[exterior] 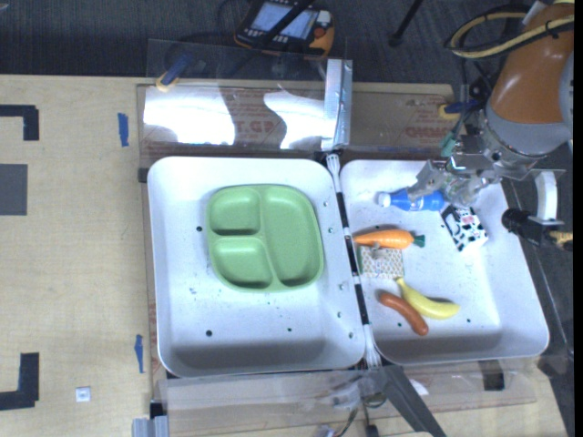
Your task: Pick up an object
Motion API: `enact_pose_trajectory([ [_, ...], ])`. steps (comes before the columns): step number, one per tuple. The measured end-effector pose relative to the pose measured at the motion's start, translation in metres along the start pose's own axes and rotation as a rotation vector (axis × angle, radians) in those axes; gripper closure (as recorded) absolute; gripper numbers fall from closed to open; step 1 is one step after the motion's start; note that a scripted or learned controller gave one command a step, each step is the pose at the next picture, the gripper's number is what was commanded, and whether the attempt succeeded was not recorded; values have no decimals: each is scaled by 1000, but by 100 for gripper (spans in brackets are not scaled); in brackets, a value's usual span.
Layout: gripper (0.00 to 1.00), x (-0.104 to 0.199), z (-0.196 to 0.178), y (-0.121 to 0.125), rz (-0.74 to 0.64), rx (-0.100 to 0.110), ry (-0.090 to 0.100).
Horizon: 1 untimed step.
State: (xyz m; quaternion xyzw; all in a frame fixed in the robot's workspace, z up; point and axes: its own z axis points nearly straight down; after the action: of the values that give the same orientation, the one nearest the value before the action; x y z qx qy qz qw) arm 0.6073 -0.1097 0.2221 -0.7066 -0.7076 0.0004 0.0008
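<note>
Gripper (pixel 453 182) sits low over the right bin's (pixel 510 321) far edge, right over a blue bottle (pixel 412 200) lying on its side, white cap pointing left. Finger spread and any grasp: cannot tell, too blurred. Just right of the bottle, a black-and-white spotted toy (pixel 467 229). Carrot (pixel 389 238) lies near the divider, above a speckled patch (pixel 383 261). Banana (pixel 428 304) and red sausage (pixel 404 312) touch near the front. Left bin (pixel 173 271) holds a green divided plate (pixel 265 236). No readable labels; a pendant's (pixel 282 21) screen is illegible.
</note>
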Motion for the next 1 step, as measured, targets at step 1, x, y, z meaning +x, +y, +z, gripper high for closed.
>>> enact_pose_trajectory([
  [1, 0, 13, 121, -30, 12, -19, -2],
])
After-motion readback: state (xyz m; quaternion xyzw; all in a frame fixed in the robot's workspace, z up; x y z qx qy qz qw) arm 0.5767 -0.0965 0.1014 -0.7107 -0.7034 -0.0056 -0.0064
